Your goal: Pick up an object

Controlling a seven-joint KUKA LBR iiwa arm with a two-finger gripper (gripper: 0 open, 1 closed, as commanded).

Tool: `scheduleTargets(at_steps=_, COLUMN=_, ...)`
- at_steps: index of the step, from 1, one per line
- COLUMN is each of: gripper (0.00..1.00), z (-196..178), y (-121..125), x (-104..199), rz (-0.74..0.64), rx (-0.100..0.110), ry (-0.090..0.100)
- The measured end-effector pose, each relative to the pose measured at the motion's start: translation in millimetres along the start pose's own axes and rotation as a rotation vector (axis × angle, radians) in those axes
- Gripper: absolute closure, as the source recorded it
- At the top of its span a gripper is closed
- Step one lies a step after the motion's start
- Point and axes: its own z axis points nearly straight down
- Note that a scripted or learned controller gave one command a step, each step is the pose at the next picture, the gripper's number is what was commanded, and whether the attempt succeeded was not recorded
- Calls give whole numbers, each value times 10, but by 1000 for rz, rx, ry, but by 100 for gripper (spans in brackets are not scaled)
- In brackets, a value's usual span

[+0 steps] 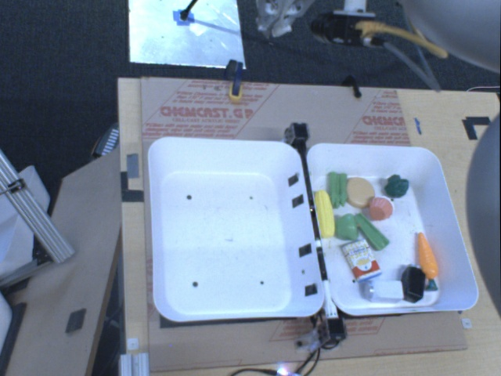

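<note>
The right bin (450, 210) holds several small toy foods. A yellow corn cob (323, 214) lies along its left wall, with green pieces (337, 188) and a tan disc (360, 192) beside it. Further right are a pink round piece (380, 207) and a dark green lump (396, 186). Toward the front sit a small printed carton (360, 258), an orange carrot (427, 255), a black object (413, 283) and a white block (383, 291). My gripper (282, 10) hangs high at the top of the view, beyond the bench's far edge and well away from both bins.
The left bin (156, 210) adjoins the right one, with a black hinge strip (309, 225) between them. A shiny metal plate (184, 22) lies on the floor behind the bench. An aluminium rail (31, 218) slants at the far left. The arm's grey body (462, 14) fills the top right.
</note>
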Motion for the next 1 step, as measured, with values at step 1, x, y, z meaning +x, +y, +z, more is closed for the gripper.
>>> scheduleTargets(at_steps=1, gripper=100, z=52, y=-5, x=-47, rz=5, rx=10, ry=-4)
